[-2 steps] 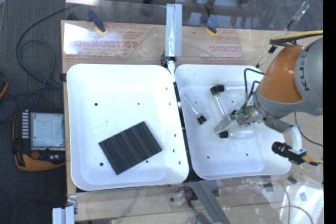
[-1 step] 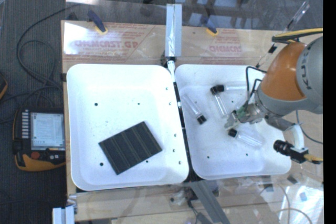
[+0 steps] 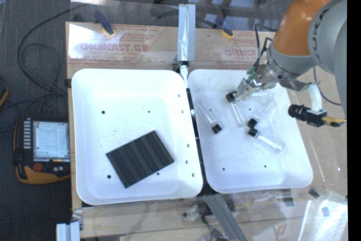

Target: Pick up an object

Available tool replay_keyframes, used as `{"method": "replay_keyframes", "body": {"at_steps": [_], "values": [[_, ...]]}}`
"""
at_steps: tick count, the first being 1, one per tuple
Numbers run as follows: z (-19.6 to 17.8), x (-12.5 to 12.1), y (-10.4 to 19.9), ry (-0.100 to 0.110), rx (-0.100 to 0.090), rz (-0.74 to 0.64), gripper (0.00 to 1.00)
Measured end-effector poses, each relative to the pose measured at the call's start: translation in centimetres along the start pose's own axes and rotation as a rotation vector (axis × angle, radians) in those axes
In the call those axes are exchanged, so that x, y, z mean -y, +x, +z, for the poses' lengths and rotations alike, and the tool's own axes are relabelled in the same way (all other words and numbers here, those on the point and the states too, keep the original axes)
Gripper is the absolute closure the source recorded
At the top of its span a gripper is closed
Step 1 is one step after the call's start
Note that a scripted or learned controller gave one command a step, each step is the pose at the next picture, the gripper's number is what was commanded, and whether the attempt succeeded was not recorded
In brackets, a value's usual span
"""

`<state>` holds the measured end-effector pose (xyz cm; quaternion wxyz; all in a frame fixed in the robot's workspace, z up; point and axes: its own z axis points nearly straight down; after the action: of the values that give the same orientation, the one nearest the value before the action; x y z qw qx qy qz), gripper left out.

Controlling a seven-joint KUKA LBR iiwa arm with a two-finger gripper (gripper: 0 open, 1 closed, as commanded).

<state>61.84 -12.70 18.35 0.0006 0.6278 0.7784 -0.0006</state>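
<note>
Over the right bin's far edge the gripper hung above a capped clear tube, grip state impossible to tell; best approach, I judged, was straight descent centred across that tube, clear of neighbouring tubes.

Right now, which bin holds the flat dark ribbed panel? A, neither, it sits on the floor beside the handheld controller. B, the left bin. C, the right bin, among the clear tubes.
B: the dark ribbed panel lies flat on the floor of the left bin, while the right bin holds small clear tubes with black caps.
</note>
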Motion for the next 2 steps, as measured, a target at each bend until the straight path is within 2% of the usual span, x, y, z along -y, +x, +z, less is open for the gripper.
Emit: {"method": "replay_keyframes", "body": {"at_steps": [1,2], "values": [[0.0,0.0,0.0,0.001,0.000,0.000,0.00],[9.0,3.5,-4.5,0.000,-0.001,0.048,0.00]]}}
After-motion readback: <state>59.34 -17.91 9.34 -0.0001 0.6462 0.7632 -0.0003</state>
